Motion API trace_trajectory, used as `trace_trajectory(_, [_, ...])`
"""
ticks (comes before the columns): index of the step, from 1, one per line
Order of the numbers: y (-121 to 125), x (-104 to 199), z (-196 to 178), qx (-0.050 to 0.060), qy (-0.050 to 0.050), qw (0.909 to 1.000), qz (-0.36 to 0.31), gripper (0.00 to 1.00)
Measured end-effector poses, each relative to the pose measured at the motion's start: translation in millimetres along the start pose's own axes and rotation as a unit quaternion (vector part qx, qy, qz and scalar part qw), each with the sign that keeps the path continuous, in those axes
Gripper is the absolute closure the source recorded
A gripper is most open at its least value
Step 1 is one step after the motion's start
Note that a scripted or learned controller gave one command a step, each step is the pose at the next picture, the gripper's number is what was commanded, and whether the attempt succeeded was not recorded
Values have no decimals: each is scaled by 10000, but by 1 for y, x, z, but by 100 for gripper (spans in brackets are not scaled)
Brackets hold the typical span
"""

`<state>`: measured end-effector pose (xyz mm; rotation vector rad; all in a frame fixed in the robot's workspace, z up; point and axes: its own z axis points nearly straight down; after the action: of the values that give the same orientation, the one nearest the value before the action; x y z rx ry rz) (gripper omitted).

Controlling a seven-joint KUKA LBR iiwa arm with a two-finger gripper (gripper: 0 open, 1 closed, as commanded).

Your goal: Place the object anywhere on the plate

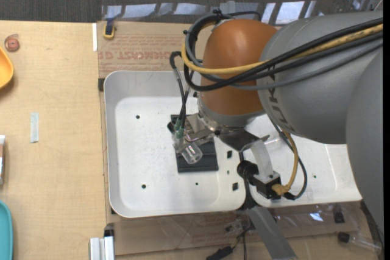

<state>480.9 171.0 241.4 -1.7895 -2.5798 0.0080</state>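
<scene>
Dark grey carpet runs along the far side of the scene, and in front of it stands a pale wooden table (pixel 55 179) seen from above.

Near the middle, the robot's hand (pixel 191 146) points down into the left of two shallow white bins. It is a small cluster of metal and clear parts with a green fitting on its left side. From this angle it is not possible to tell whether the hand is spread or pressed together, or whether it is gripping anything.

Directly under the hand, a flat black rectangular object (pixel 206 161) lies on the floor of the left bin (pixel 113 131), towards that bin's right side. The hand overlaps its far left corner, and whether the two touch cannot be made out.

Above the hand sits the arm's rounded orange band (pixel 234 64), with black cables and a yellow cable (pixel 231 69) looped around it. The broad grey arm (pixel 329 76) stretches away to the right and hides much of the right bin (pixel 323 176), which sits just beside the left one.

A brown cardboard sheet (pixel 146 49) with printed lettering lies under the bins.

On the bare table to the left are a small reddish disc (pixel 11 42) at the far side, an orange item (pixel 3 73) at the left edge, a small grey strip (pixel 34 128), and a teal item (pixel 3 231) in the near corner.
</scene>
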Motion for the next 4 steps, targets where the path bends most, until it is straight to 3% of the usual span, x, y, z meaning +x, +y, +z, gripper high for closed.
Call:
trace_trajectory(1, [33,-55,-18,-9,-4,9968,804,100])
trace_trajectory(2, [33,-55,-18,-8,-4,9968,803,0])
trace_trajectory(3, [74,-13,73,-6,1,9917,-1283,0])
trace_trajectory(4, [106,5,138,-8,-2,9949,1006,0])
